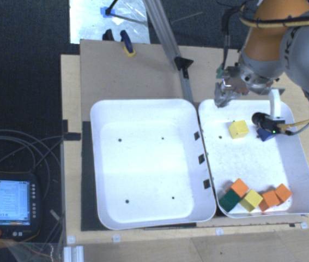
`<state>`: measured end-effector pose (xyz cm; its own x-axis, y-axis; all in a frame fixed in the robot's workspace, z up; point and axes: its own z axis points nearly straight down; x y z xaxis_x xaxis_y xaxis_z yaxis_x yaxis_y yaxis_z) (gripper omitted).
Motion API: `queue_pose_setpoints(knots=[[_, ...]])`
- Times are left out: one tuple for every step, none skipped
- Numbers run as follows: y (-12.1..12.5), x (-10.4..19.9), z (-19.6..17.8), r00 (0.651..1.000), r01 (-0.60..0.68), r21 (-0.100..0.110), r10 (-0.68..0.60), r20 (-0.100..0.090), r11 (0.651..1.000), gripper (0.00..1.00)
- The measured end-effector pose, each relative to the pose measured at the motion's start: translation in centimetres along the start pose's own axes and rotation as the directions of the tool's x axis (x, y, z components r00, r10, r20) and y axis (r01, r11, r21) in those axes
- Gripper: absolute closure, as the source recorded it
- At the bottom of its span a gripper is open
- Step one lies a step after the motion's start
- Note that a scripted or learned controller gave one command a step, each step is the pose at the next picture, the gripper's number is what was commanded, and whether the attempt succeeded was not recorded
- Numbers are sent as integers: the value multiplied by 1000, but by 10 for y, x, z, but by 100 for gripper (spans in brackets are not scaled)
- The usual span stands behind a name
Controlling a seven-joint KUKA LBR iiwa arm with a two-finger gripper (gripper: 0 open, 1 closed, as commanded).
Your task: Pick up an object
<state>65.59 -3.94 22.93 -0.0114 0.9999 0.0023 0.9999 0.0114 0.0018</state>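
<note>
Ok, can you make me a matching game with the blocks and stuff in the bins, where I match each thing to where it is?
Things:
1. lone yellow block
2. green block
3. gripper
4. left bin

Places:
A. at the near edge of the right bin, in the cluster of blocks
B. beside the right bin, with no blocks in it
C. by itself in the far half of the right bin
D. over the far left corner of the right bin

Pairs: 1-C, 2-A, 3-D, 4-B

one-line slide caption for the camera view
KUKA arm's gripper hovers over the right bin's far edge; a yellow cube sits apart from five clustered blocks at the near edge.
</note>
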Motion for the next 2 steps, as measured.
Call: queue_pose_setpoints(knots=[[-7, 56, -10, 1000, 0, 0, 0, 0, 1000, 100], [1, 108, -4, 1000, 0, -1, 0, 0, 1000, 100]])
